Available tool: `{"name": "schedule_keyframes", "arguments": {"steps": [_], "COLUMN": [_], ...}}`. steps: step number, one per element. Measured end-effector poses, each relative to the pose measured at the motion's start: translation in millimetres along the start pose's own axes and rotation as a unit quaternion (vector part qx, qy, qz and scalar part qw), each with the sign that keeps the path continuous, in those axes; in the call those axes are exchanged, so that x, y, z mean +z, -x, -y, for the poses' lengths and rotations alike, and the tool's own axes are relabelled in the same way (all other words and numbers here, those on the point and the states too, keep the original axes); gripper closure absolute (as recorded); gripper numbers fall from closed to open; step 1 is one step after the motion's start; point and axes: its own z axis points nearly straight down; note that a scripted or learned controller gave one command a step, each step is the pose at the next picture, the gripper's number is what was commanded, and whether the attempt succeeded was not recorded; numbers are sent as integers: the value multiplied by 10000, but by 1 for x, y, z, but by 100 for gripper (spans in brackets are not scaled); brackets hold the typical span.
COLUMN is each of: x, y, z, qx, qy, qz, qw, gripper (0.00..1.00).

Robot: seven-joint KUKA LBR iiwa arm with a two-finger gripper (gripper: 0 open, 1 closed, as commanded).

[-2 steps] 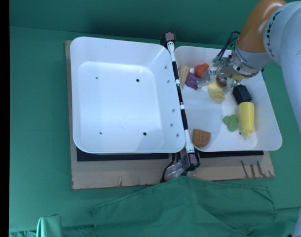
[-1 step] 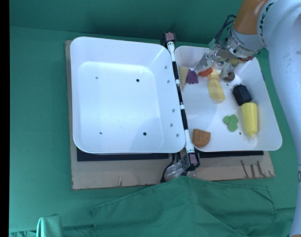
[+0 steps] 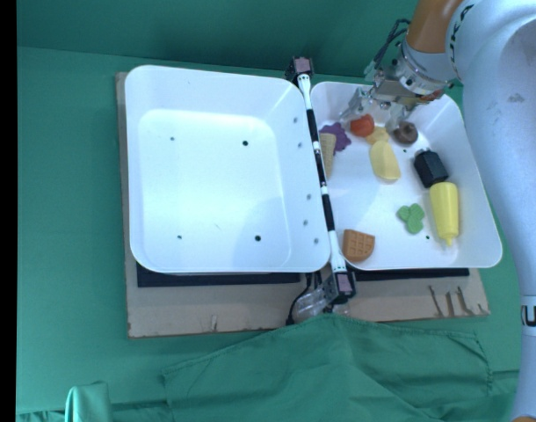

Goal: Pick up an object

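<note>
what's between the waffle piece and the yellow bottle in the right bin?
In the camera view, a small green leafy toy lies between the waffle piece and the yellow bottle, nearer the bottle and apart from both; the rest is bare white bin floor.

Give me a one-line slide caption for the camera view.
KUKA arm's end effector poised over the red toy among play-food items in the right bin.

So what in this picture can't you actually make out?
- Gripper: its fingertips are small and crowded above the red piece, so open, shut or touching cannot be told.
- Brown round piece: too small to identify.
- Purple piece: partly behind the rim of the right bin.
- Arm: cut off by the right edge.
</note>
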Motion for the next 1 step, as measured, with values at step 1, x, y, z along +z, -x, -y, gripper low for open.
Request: {"name": "schedule_keyframes", "arguments": {"steps": [1], "x": [-15], "y": [-7], "z": [-1], "qx": [-12], "qy": [3], "qz": [-61], "qw": [10000], "gripper": [100]}}
